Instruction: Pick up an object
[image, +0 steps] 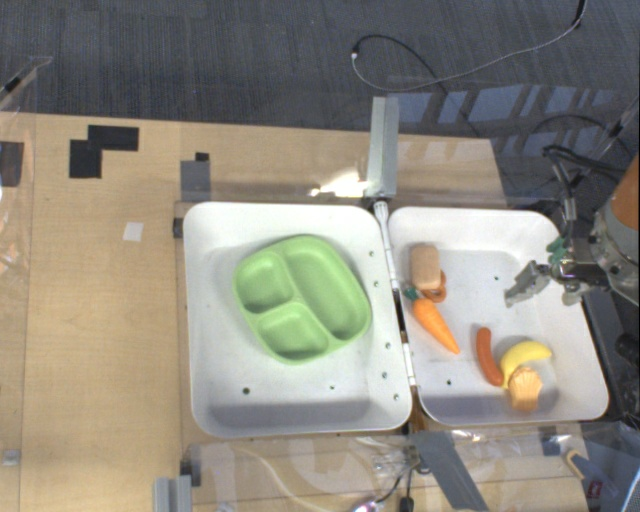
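Note:
The right bin (470, 225) holds a tan bread-like piece (425, 266), an orange carrot (437, 326), a red sausage (488, 356), a yellow banana (526, 354) and a small tan piece (524, 389). My gripper (545, 288) hangs over the right side of this bin, above and to the right of the sausage and banana. It is open and holds nothing. The carrot lies just below the bread piece, near the bin's left wall.
The left bin (215, 390) holds a green divided plate (300, 297). A metal post (384, 150) stands behind the gap between the bins. Cables (575, 165) hang near the arm at the right.

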